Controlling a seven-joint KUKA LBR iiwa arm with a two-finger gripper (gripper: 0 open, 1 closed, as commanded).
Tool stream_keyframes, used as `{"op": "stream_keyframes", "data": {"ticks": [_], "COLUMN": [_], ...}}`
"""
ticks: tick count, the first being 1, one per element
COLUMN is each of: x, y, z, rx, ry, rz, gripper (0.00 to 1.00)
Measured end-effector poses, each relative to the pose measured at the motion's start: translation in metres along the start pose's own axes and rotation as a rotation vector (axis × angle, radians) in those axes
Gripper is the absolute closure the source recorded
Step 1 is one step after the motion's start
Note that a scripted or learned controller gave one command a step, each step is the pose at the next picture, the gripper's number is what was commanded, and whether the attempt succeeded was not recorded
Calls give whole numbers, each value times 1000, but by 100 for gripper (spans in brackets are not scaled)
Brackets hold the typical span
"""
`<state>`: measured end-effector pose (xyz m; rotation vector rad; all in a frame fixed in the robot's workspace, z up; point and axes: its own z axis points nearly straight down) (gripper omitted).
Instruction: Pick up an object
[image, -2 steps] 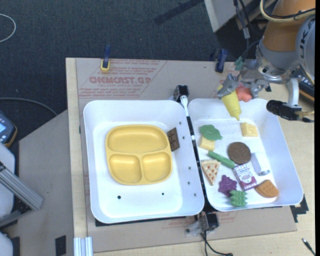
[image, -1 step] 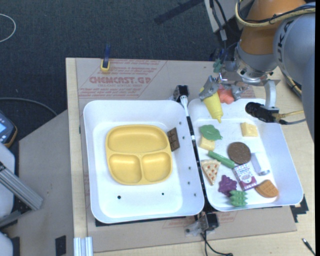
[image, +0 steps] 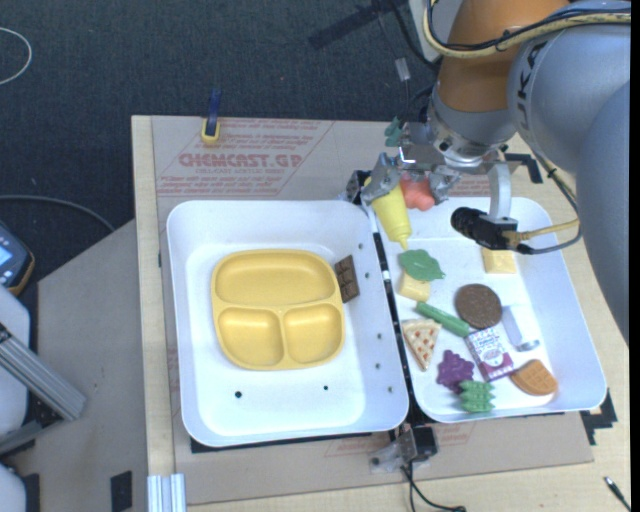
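While the gripper (image: 415, 180) is hovering over the right bin's (image: 570, 300) far corner, a red-orange toy (image: 419, 194) is sitting apparently between its fingers, touching a yellow bottle (image: 394, 214); grasp itself unclear.

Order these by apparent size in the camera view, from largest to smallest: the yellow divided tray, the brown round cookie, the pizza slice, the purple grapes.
1. yellow divided tray
2. brown round cookie
3. pizza slice and purple grapes: they look about alike, so I do not rank them.
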<state>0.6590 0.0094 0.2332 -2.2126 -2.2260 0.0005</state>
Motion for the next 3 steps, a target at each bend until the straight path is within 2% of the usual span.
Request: {"op": "stream_keyframes", "data": {"ticks": [1, 2, 3], "x": [35, 44, 37], "y": [-2, -6, -5], "z": [17, -1, 20], "rx": [2, -5, 2], "ry": [0, -1, -3], "rz": [2, 3, 7], "gripper": [100, 100, 100]}}
